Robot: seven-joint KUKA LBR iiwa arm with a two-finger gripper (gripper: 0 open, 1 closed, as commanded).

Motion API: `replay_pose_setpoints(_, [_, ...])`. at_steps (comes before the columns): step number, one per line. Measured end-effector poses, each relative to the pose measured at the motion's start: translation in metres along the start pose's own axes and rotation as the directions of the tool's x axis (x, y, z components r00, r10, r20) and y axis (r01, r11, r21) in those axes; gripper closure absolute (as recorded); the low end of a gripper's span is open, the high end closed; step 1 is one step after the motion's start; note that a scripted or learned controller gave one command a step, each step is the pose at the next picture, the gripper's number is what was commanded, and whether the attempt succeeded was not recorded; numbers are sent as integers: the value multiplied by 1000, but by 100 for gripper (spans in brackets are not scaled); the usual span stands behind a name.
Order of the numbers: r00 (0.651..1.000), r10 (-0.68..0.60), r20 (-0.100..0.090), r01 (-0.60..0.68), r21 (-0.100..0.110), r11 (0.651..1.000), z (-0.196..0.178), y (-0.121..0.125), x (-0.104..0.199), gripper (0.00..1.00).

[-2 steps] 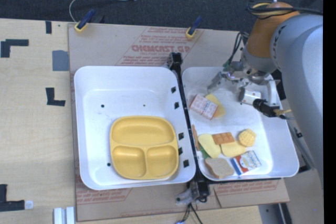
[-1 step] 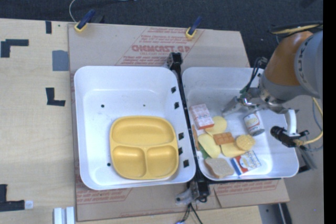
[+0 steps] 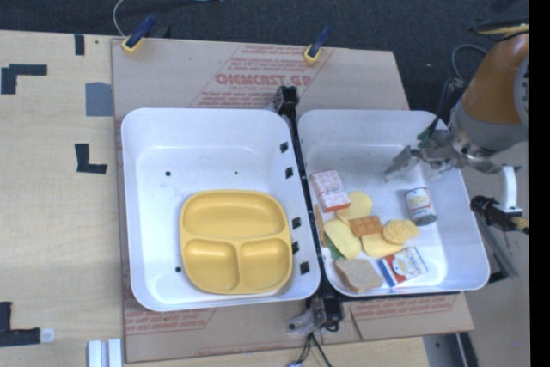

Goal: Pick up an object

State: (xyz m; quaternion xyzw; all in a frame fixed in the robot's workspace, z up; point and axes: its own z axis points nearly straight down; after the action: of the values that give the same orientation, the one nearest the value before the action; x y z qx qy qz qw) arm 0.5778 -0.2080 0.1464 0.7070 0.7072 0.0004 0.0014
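Several toy foods are being kept heaped toward the front edge of the right bin (image 3: 378, 129), a small can (image 3: 419, 205) lying just behind them near the right wall. The gripper (image 3: 411, 161) is being held above it with jaws spread apart, nothing between them, the can lying slightly frontward.
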Motion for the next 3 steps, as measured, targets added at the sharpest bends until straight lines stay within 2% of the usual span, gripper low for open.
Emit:
replay_pose_setpoints(1, [1000,2,-1,-2,0,1000,63,-47,-16,0])
replay_pose_setpoints(2, [1000,-3,8,3,-5,1000,58,4,76,0])
replay_pose_setpoints(3, [1000,7,8,-7,-10,1000,57,-64,73,0])
